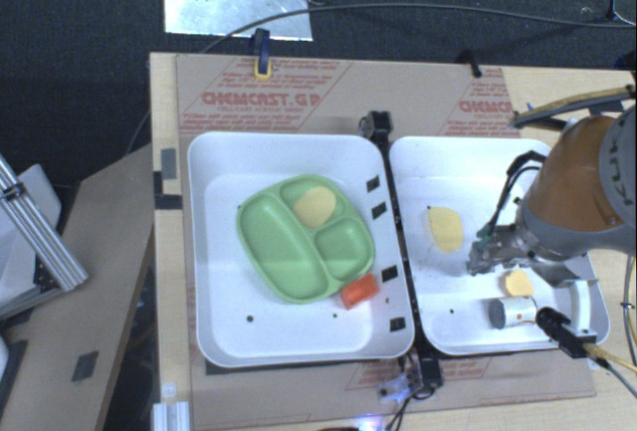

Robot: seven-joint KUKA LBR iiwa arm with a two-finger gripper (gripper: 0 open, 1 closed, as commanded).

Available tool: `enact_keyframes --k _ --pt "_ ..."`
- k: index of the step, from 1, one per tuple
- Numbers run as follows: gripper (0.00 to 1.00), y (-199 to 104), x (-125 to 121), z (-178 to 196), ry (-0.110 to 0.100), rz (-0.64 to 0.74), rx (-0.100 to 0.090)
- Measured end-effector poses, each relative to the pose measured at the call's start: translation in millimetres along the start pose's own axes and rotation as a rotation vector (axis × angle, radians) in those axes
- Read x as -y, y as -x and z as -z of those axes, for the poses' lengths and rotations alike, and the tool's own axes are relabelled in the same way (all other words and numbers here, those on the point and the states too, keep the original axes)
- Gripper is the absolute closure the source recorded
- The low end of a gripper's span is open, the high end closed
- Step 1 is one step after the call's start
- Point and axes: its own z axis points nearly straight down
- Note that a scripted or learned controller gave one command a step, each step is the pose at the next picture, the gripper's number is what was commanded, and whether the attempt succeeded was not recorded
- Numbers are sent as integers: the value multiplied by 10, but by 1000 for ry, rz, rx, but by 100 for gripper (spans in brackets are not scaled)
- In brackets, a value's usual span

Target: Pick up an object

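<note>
In the right bin [438,160], my gripper [484,257] hangs low over the floor, reaching in from the right. A pale yellow piece [445,227] lies just to its left, apart from it. A small yellow block [518,282] sits just right of and below the gripper, and a grey and white cylinder [506,313] lies on its side below that. I see nothing between the gripper's tips.
The left bin [214,220] bears a green divided plate [289,255] with a yellow lump [316,206] in its top compartment. An orange block [359,291] lies by the plate's lower right edge. A black-clipped divider [388,220] separates the bins.
</note>
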Motion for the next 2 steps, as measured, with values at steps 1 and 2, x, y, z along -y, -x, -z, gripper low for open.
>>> enact_keyframes --k 1,2 --pt "100 51 -30 442 4 4 1" --pt "100 156 -35 1009 5 3 1"
